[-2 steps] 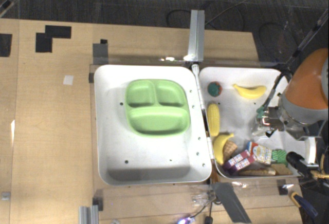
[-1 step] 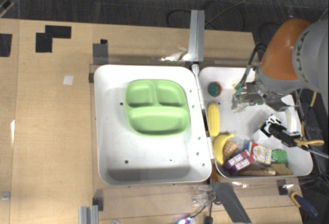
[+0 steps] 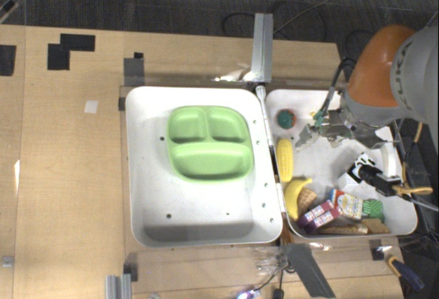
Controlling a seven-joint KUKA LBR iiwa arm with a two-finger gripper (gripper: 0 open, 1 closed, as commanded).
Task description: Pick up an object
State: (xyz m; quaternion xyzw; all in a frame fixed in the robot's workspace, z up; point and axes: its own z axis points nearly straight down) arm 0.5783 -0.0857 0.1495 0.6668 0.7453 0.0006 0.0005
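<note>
My gripper (image 3: pixel 312 130) hangs over the back of the right bin (image 3: pixel 405 225), reaching in from the right under the orange-banded wrist. A small round green and red ball (image 3: pixel 285 118) lies just to its left, apart from it. A yellow corn cob (image 3: pixel 284 159) lies along the bin's left wall, below and left of the gripper. Nearer the front are a banana (image 3: pixel 295 193), a purple packet (image 3: pixel 318 214), a small white and red carton (image 3: pixel 350 205) and a brown stick (image 3: pixel 350 228). I see nothing held by the gripper.
The left bin (image 3: pixel 147 215) holds a green divided plate (image 3: pixel 208 142). A metal post (image 3: pixel 263 44) stands behind the wall between the two bins. The wooden bench (image 3: pixel 62 174) stretches to the left.
</note>
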